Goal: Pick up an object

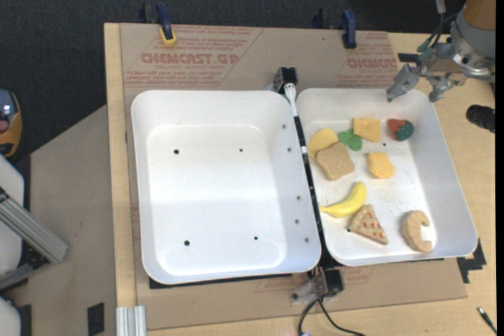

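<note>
Camera view showed a small red toy fruit with a green end [400,128], round and glossy, lying in the right bin [449,177] near its far rim. It sat just below the hand [416,84], apart from it. The hand hung over that rim, fingers spread, grasping nothing.

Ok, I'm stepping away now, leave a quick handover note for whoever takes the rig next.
Gripper: open, holding nothing, above the right bin's far rim.
Right bin: banana, pizza slice, bread slice, strawberry and other toy foods.
Left bin: no toys visible inside.
Done: nothing picked yet.
Left: lower onto one item, probably the strawberry nearest, grip and lift.
</note>
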You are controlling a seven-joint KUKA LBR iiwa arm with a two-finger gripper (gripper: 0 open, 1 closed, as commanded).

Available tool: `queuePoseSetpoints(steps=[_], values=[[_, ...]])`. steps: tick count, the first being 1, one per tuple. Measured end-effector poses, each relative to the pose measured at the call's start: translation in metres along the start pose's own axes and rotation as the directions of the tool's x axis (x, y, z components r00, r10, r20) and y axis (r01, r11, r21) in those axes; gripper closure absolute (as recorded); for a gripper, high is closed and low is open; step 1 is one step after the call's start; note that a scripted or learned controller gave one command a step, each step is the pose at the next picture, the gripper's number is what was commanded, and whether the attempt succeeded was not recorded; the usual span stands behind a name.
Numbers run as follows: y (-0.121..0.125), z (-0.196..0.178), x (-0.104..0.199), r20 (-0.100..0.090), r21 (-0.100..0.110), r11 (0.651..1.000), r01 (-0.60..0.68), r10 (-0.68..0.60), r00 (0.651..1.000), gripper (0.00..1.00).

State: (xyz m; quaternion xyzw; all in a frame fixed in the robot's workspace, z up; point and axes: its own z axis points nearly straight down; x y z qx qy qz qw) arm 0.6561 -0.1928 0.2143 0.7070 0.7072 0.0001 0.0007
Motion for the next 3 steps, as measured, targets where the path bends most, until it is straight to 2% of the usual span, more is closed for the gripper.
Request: queuePoseSetpoints(steps=[1, 2, 3], values=[[-0.068, 0.134, 0.045, -0.006, 0.007, 1.0, -0.003, 0.003, 1.0, 0.0], [-0.065, 0.117, 0.041, 0.002, -0.004, 1.0, -0.002, 0.002, 1.0, 1.0], [-0.003, 0.017, 0.125, -0.002, -0.015, 1.0, 0.011, -0.011, 1.0, 1.0]])
